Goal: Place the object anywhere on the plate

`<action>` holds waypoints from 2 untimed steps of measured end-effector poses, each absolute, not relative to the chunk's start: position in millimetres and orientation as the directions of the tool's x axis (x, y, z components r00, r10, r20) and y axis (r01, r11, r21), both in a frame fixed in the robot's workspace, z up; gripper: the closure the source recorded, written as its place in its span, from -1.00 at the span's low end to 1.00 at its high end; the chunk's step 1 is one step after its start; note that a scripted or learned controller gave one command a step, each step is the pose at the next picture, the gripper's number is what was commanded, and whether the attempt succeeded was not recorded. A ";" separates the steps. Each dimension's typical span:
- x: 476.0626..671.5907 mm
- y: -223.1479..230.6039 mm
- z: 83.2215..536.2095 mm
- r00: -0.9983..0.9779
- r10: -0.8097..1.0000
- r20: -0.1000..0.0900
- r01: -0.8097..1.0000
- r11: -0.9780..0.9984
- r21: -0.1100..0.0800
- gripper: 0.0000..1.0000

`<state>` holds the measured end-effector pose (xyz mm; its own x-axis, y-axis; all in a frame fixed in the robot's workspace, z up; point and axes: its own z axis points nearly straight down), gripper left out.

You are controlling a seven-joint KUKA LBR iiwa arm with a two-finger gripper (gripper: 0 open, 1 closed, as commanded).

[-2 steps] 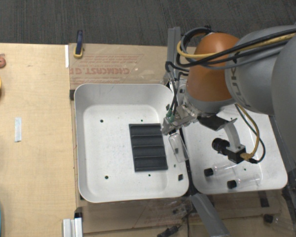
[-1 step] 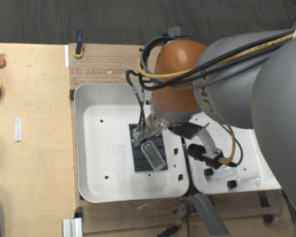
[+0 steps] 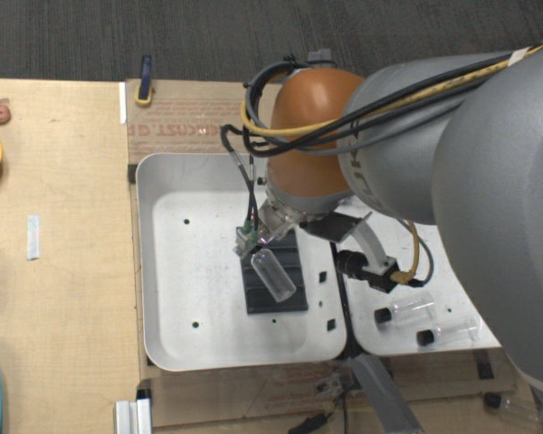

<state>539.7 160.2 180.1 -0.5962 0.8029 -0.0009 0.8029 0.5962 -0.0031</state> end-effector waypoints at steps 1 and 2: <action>539.8 160.2 180.1 -0.596 0.803 -0.001 0.803 0.596 -0.003 -1.00; 540.3 158.4 188.2 -0.594 0.804 -0.001 0.804 0.594 -0.005 1.00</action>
